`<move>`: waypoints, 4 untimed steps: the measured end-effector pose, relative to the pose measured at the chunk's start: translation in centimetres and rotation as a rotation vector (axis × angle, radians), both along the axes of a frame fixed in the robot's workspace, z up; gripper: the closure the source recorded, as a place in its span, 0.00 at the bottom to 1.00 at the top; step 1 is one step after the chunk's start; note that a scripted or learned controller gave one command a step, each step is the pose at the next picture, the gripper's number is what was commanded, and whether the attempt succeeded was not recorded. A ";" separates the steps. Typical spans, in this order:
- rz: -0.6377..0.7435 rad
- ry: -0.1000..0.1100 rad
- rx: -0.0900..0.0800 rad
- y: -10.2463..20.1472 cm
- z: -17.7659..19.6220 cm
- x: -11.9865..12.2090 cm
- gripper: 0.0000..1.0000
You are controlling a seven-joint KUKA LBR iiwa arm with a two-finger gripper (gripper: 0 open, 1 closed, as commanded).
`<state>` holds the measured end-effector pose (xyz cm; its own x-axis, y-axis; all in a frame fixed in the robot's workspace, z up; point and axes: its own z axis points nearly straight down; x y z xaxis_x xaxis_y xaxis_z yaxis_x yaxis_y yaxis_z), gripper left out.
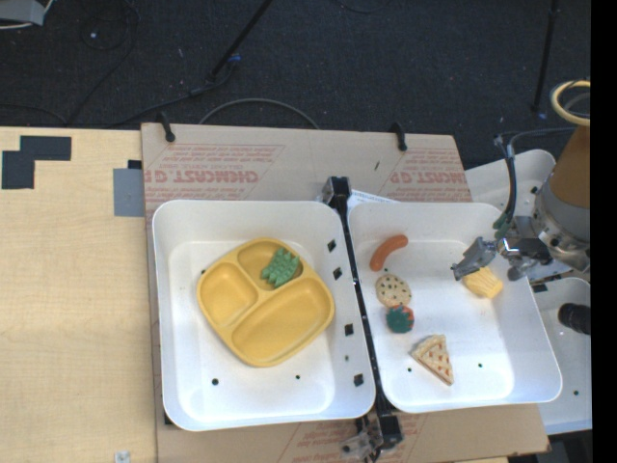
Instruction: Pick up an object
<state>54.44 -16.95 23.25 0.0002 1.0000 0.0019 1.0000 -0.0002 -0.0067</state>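
item: gripper (490,263), over right bin (540,374); we log fingers spread beside yellow toy (483,283), gripping nothing, positioned for grasp.

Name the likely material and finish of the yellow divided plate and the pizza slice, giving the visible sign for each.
Yellow divided plate: probably moulded plastic, smooth and slightly glossy; its colour is uniform and its compartment ridges are rounded.
Pizza slice: looks like a toy, plastic or rubber, matte; its colours are flat and its dots look painted. Which of the two is unclear.
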 end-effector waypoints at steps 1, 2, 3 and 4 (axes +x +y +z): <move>0.000 0.000 0.000 -0.3 -4.4 0.2 0.00; 0.000 0.001 0.001 0.3 -10.7 -0.1 0.00; -0.002 -0.001 0.000 0.2 -9.4 -0.1 1.00; 0.003 -0.010 -0.003 0.7 -3.6 0.8 1.00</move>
